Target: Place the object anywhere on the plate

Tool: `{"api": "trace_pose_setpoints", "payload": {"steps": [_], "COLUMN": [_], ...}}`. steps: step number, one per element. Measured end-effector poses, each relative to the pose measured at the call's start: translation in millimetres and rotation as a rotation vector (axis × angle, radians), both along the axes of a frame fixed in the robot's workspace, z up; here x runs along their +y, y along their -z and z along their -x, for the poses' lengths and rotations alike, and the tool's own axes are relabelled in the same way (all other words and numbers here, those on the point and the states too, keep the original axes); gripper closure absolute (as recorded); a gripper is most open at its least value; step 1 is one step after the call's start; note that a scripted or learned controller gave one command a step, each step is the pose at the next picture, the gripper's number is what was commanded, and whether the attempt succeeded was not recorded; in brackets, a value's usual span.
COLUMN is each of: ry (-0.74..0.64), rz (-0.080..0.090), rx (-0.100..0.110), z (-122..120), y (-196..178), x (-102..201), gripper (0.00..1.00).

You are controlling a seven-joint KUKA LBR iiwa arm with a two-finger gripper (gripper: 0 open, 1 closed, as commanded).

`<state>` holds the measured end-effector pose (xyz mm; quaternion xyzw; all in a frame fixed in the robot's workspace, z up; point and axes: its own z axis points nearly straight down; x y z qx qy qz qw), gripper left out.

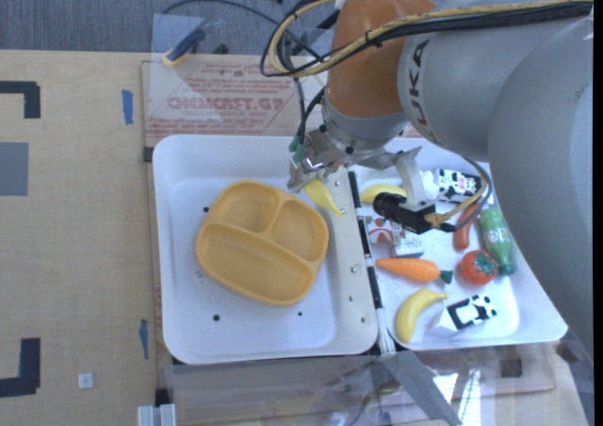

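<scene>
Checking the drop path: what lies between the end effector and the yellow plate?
Camera view: only a small yellow piece at the end effector; beyond it, the plate rim.

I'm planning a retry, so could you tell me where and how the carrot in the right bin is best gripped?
Grip the carrot across its thick middle, coming straight down. It lies flat and roughly left-right, so the fingers should close across its narrow width; the tomato crowds its right end.
</scene>
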<state>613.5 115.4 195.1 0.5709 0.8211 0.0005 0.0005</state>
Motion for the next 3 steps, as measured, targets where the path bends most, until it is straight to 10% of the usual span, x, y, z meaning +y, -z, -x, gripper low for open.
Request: {"api": "trace_pose_setpoints", "payload": {"steps": [1,2,3], "ry": [0.001,0.001,0.062], "rz": [0.000,-0.001,0.000], "rx": [0.000,-0.004,0.003], "z": [0,-1,34], "y": [0,-11,-29], "x": [0,0,-63], "gripper": [0.00,1.00,1.00]}}
